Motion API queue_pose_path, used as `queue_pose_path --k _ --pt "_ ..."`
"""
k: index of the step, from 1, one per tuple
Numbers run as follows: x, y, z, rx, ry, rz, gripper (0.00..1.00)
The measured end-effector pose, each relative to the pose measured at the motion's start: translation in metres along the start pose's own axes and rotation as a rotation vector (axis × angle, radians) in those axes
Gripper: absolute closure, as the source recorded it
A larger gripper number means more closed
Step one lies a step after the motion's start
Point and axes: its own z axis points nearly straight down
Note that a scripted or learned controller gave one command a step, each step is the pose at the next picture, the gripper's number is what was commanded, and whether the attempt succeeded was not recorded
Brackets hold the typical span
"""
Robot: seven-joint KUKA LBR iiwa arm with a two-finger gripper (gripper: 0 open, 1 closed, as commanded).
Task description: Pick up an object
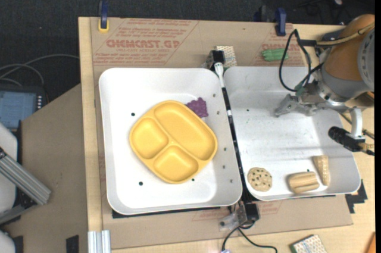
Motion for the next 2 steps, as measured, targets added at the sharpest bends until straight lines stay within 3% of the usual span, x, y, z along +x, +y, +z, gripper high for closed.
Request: queue_pose_path --k 1,2 --pt "-0.002 -0.001 -0.018 -0.004 -0.003 0.003 1.00" --pt "0.097 -0.025 -0.139 -0.011 0.003 -0.006 1.00"
